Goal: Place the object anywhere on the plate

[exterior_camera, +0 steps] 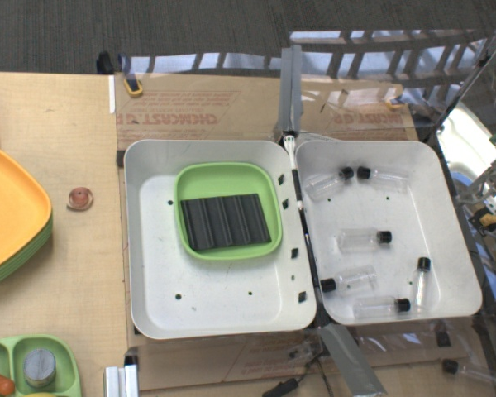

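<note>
Vials in right bin — light, clear, slippery, apt to roll; grip mid-barrel. Plate waits left. Gripper state — cannot tell.

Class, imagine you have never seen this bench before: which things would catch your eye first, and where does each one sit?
First, the green plate in the left bin, with a dark ribbed pad on it. Next, the clear black-capped vials scattered across the right bin. Then the orange plates stacked at the bench's left edge.
</note>
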### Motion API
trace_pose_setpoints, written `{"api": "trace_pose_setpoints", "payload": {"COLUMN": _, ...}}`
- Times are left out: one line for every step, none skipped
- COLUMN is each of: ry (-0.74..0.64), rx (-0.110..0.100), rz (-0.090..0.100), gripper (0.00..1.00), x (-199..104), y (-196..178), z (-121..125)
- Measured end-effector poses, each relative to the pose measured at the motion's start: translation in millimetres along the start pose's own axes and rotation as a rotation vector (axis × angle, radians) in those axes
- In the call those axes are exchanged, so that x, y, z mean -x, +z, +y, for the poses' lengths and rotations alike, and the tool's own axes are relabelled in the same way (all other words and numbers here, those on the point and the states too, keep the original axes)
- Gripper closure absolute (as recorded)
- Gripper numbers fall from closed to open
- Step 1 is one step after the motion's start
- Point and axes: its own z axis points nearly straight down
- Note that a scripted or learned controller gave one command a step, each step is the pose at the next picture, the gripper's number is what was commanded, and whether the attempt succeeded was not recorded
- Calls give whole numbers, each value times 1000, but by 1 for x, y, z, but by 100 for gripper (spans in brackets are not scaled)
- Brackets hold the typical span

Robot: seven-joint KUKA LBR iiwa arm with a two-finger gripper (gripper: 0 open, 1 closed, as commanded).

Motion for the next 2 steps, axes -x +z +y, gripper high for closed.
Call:
{"api": "trace_pose_setpoints", "payload": {"ry": 76, "rx": 1, "rz": 0, "gripper": 0, "x": 9, "y": -11, "z": -5}}
{"api": "trace_pose_setpoints", "payload": {"ry": 102, "rx": 0, "rz": 0, "gripper": 0, "x": 14, "y": -7, "z": -8}}
